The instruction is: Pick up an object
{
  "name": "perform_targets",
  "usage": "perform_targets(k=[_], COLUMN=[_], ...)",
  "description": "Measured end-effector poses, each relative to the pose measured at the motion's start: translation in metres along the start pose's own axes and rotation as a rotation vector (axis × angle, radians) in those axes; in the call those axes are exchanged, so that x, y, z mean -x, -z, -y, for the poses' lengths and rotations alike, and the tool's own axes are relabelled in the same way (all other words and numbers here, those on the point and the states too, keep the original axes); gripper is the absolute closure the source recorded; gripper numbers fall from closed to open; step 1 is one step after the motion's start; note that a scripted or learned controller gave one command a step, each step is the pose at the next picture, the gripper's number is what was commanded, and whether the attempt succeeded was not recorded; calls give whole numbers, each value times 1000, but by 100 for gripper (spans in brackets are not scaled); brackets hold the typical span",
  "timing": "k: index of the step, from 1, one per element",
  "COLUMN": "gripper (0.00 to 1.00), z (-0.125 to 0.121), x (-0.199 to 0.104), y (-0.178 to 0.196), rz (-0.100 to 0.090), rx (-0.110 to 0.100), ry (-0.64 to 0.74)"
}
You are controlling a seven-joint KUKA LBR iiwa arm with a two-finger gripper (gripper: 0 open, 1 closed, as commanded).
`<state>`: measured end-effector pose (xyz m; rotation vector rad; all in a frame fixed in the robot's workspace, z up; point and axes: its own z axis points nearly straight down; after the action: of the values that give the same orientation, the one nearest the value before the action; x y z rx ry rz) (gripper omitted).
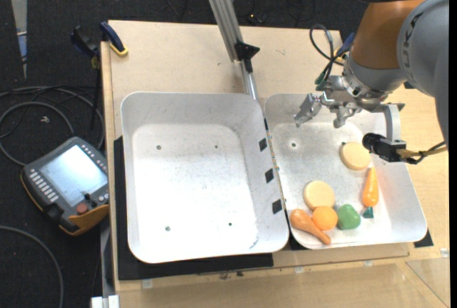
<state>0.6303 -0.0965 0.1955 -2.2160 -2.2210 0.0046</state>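
Tan bench; dark cabled floor

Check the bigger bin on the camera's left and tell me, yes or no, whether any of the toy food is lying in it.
No. The left bin holds no food; the carrot and green piece lie in the right bin.

The light is bright and even, and it seems to come from above. The two white bins shine pale, but there is no hard glare on them. Shadows are soft and small, close under the arm and the bin rims. The floor around the bench looks very dark. The picture is a little grainy, and far things look soft.
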Motion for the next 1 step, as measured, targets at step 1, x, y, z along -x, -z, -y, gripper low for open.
perform_targets(k=[1], gripper=[0], z=[-1], x=[0], y=[3], rz=[1], rx=[5], ry=[0])
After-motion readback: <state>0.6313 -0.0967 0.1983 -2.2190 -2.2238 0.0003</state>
